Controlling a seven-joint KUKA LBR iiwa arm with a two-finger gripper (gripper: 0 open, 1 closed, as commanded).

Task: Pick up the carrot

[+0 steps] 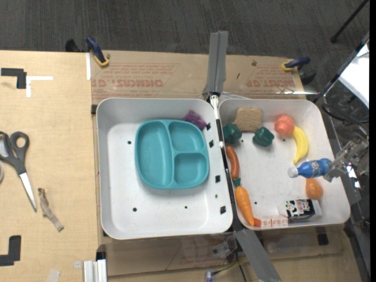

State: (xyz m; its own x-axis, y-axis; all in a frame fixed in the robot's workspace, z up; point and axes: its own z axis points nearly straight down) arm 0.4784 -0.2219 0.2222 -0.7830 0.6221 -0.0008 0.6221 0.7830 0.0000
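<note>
Tabletop (47, 157) is light wood, runs across the left; cardboard sheet (194, 78) sits under the bins at 12 o'clock, held by two clamps.

Left bin (117, 210): teal divided plate (173, 154) sits centre, slightly toward 12 o'clock. Purple item (195, 120) just off the plate's 1 o'clock corner, too small to identify.

Right bin (267, 175): most of the clutter is here.
- Yellow banana (301, 144) at 2 o'clock, standing lengthwise.
- Carrot (244, 204): at 7 o'clock in the right bin, lying along the left wall, tip pointing to 5 o'clock, green top toward 12. Nothing touching it from above.
- Red-orange sausage-like piece (233, 161) just at 12 o'clock of the carrot, same wall.
- Bread slice (249, 118) at 11 o'clock, near the top wall.
- Blue bottle (309, 169) at 3 o'clock, lying on its side, white cap toward 9.
- Red-orange round fruit (284, 125) at 1 o'clock, beside the banana's top.
- Two dark green pieces (262, 136) between bread and banana.
- Small orange (314, 188) below the bottle.
- Black carton (300, 209) at 5 o'clock.

End effector (345, 160) is at the right bin's 3 o'clock rim, next to the bottle's base, well apart from the carrot. Fingers open or closed: cannot tell, too blurred.

Scissors (19, 163) on the tabletop at far 9 o'clock.
</note>
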